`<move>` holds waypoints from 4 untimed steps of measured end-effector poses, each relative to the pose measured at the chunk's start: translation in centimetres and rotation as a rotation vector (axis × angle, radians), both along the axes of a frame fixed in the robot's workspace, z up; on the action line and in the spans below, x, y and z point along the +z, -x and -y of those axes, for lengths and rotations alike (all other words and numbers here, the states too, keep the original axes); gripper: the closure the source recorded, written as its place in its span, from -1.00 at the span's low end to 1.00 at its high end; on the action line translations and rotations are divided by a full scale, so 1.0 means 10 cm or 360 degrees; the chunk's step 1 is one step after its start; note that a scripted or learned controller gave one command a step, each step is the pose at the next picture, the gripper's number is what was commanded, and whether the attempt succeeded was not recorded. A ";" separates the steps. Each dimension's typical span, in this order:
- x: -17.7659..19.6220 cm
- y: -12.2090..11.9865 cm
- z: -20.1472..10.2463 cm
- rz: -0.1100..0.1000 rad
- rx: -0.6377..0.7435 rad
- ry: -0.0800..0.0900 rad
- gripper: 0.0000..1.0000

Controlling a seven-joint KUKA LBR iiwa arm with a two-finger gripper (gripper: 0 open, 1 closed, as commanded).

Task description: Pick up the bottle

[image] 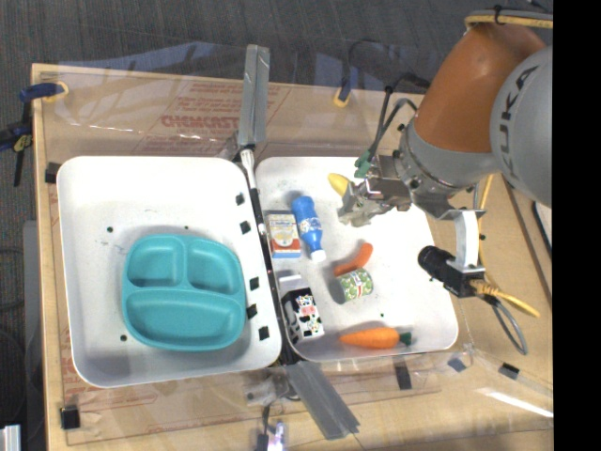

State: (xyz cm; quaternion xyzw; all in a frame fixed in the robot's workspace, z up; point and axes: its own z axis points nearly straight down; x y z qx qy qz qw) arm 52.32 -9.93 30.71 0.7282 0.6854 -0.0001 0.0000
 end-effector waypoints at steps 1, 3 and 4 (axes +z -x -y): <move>-0.73 -0.30 -0.81 -0.0008 0.0110 -0.0001 1.00; -0.51 -0.14 -0.70 -0.0011 -0.0995 0.0000 1.00; -0.65 0.38 -1.32 -0.0013 -0.1454 0.0003 1.00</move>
